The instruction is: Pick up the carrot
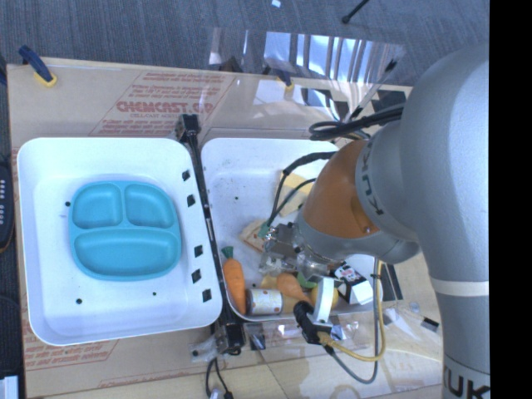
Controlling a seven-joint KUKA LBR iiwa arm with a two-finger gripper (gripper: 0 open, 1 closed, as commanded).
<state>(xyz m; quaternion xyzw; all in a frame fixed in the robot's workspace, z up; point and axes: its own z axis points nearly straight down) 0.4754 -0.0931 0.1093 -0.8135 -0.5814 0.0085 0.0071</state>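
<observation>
I am looking down on the worktop and watching the arm reaching in from the right, bending low over the right bin. The carrot is lying in that bin's near left corner, just beside the wall that divides it from the left bin. Its long axis is running roughly from the far side toward the near side of the bin, with the green stub at the far end. A small can is lying on its side just to the right of the carrot's near end, close enough that they may be touching, and another orange piece is sitting beyond that.

The tool is hanging under the orange wrist band, to the right of the carrot and a little farther back. I am judging that the next move has to carry it leftward and slightly toward the near edge, closing across the carrot's narrow width. The wrist is hiding the tip, so I cannot tell whether the tool is open or closed, and I am seeing nothing gripped. The blue divided plate is sitting in the left bin, well apart from all this.
</observation>
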